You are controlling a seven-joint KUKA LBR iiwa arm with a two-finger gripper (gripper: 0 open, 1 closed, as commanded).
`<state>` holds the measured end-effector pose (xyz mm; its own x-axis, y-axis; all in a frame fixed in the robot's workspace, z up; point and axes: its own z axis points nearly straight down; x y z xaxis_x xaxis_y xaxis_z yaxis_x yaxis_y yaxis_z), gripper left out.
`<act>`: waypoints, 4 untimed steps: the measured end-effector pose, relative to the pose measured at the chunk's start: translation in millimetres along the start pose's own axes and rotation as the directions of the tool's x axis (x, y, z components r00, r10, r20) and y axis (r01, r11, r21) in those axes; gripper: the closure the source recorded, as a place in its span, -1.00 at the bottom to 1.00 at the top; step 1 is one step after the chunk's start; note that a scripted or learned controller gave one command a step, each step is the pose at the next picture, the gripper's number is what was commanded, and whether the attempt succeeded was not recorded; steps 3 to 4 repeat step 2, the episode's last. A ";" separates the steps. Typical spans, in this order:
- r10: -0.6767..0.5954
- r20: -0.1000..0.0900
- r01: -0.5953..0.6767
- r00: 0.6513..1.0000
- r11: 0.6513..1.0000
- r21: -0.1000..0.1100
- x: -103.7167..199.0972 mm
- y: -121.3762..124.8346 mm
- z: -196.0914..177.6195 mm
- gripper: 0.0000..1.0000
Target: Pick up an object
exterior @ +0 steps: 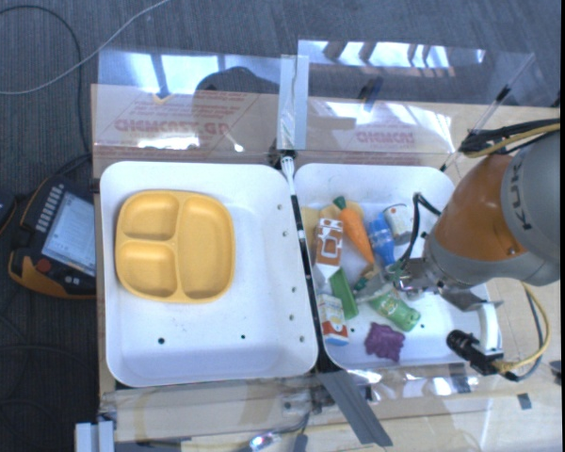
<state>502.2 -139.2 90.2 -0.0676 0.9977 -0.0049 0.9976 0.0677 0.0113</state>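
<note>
Yellow three-compartment plastic plate (pixel 175 245) lies in the left white bin (pixel 264 347); right of centre, the pincer (pixel 402 278) hangs over the orange toy carrot (pixel 356 232) and purple toy grape bunch (pixel 384 343); its state is unclear.

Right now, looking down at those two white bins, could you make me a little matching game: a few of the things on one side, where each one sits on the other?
Things:
1. yellow divided plate
2. toy carrot
3. purple grapes
4. gripper

Places:
A. near front edge of right bin
B. left bin
C. low among the right bin's toys
D. upper middle of right bin

Pairs: 1-B, 2-D, 3-A, 4-C
</note>
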 end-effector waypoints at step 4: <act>0.258 0.000 -0.258 0.966 0.966 0.016 36.1 9.7 -95.3 1.00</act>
